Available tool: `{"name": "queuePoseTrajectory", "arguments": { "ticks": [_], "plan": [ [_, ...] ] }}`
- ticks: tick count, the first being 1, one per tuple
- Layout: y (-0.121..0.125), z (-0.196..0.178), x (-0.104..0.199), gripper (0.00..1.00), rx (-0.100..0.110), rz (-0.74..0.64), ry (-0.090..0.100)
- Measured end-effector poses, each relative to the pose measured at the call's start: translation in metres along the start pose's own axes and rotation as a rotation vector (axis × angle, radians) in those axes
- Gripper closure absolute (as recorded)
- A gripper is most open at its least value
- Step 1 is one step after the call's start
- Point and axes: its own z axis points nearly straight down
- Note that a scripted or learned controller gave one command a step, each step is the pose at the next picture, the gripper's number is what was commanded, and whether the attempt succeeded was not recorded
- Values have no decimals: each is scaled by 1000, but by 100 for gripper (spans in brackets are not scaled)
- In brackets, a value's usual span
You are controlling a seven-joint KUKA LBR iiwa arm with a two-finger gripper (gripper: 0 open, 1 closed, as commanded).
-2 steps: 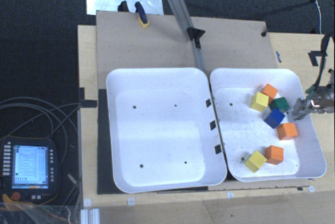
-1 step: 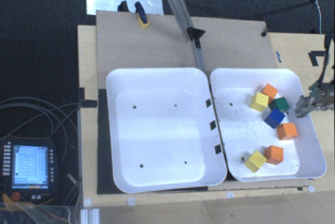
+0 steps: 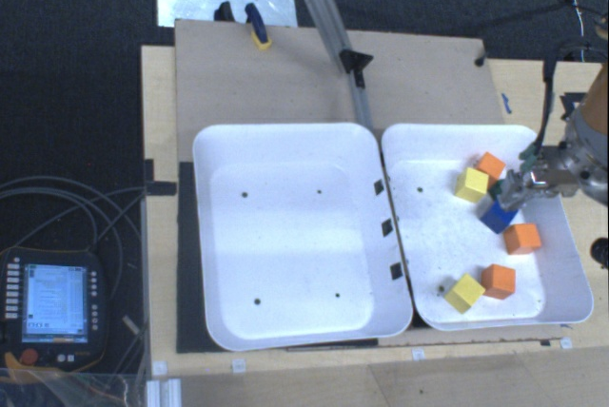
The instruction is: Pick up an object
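Nearest the camera, yellow cube [image 3: 464, 292] sits corner-on beside orange cube [image 3: 499, 281]. Gripper [image 3: 504, 196] hovers over blue cube [image 3: 498, 217]; finger state cannot be determined. Cubes show no long axis.

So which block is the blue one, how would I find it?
Look in the right white plastic bin, where small coloured cubes sit. Beside the tip of the robot's metal gripper lies the blue cube, between a yellow cube and an orange cube. It is the one blue block there.

Fixed overhead slant onto both bins [image 3: 295, 134]
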Motion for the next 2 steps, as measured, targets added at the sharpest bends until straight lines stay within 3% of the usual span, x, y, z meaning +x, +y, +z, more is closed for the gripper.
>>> {"name": "queuePoseTrajectory", "arguments": {
  "ticks": [2],
  "plan": [
    [-11, 25, 111, 100, 2, 0, 1]
  ]
}}
